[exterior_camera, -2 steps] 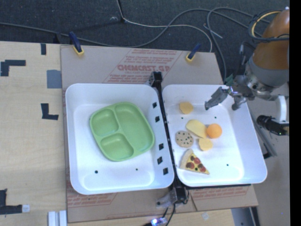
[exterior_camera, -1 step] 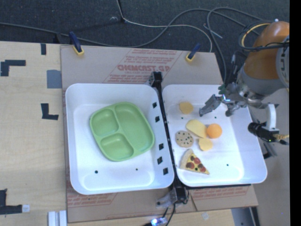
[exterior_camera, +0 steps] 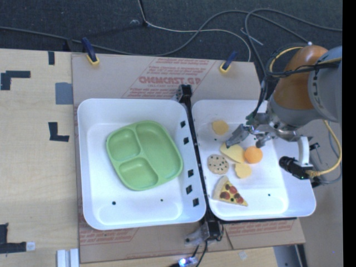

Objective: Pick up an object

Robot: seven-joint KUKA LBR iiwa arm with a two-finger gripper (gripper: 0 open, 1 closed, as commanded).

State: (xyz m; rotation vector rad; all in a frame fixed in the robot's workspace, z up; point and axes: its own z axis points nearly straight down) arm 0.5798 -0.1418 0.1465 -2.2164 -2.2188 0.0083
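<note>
The right bin (exterior_camera: 278, 202) holds several toy foods. There is a small yellow disc (exterior_camera: 220, 128), a yellow wedge (exterior_camera: 232, 152), an orange ball (exterior_camera: 253, 155), a chocolate-chip cookie (exterior_camera: 217, 163), a small yellow piece (exterior_camera: 243, 171) and a pizza slice (exterior_camera: 230, 192). My gripper (exterior_camera: 251, 138) hangs over the bin's upper middle, just above the orange ball and the wedge. It is open with its fingers (exterior_camera: 237, 136) spread left and right, and nothing sits between them.
The left bin (exterior_camera: 94, 204) holds a green divided plate (exterior_camera: 144, 154). A black divider (exterior_camera: 191, 149) runs between the bins. The arm's grey body with its orange band (exterior_camera: 300, 88) reaches in from the right. Cables trail across the dark floor behind the bench.
</note>
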